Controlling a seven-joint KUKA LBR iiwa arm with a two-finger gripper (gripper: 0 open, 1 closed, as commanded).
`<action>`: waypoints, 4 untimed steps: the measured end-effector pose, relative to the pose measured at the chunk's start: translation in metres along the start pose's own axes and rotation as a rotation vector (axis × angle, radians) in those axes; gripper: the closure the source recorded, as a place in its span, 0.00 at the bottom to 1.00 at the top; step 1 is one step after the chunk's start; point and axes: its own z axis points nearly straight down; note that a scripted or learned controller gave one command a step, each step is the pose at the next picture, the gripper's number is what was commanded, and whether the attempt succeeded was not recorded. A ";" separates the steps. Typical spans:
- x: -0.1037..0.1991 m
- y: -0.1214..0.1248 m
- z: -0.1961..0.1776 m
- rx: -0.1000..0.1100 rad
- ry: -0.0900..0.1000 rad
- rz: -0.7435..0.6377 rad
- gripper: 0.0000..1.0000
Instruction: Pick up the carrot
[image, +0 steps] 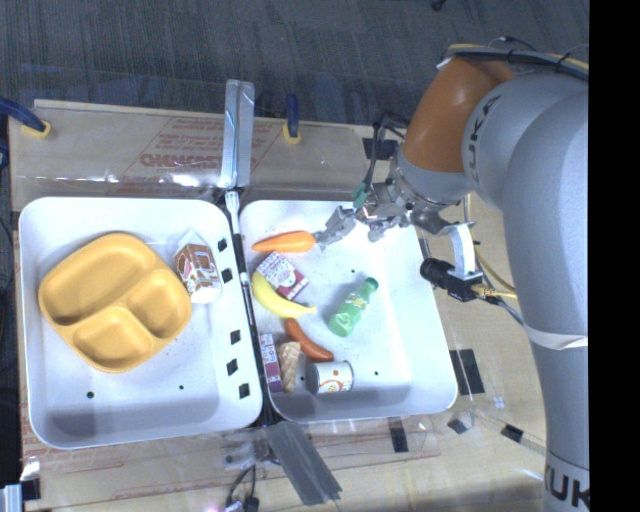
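Orange and tapered, the carrot (284, 241) lies near the upper-left corner of the right bin (425, 385), its narrow end towards the gripper (335, 228). The gripper reaches in from the right and sits at the carrot's right tip; whether its fingers are spread or pressed together cannot be told, and the carrot rests on the bin floor rather than between them. Below the carrot lie a small red-and-white packet (282, 275), a banana (274, 299), a green bottle (352, 307), a sausage (308, 341) and a tipped can (328, 377). The left bin (130, 415) holds a yellow divided tray (113, 299) with a brown-and-white packet (197, 266) just beside its right edge. Both bins rest side by side on the worktop (160, 150).
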 end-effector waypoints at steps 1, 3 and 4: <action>-0.003 0.033 -0.097 -0.004 -0.002 -0.309 0.00; 0.008 0.036 -0.097 -0.003 -0.003 -0.524 0.00; 0.015 -0.015 -0.005 0.000 -0.001 -0.595 0.00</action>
